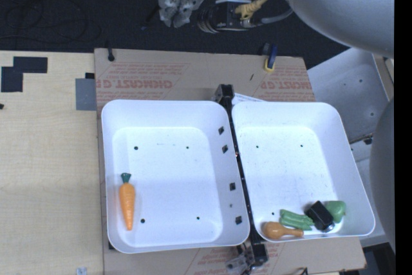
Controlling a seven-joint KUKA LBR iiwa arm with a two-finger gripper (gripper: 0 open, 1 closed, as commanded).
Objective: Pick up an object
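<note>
I am hanging my gripper [182, 6] high at the far edge of the scene, above the dark ground beyond the cardboard; I am holding nothing in it, and whether it is parted or closed I cannot tell from this slant.

I am weighing the carrot [127, 201] as the plainest thing to take; it is lying alone in the left bin [112, 138], near that bin's near-left corner, well apart from anything else. From where I am hanging, it is sitting toward the near edge and a little to the left; its long axis is running far to near, green top away, tip toward the camera; so I am judging that I should close across its width, side to side.

A tight cluster is crowding the right bin [347, 138] near corner: green pods [297, 219], a black block [320, 215], an orange gourd-like piece [280, 230]; these are touching, so harder to single out.
</note>
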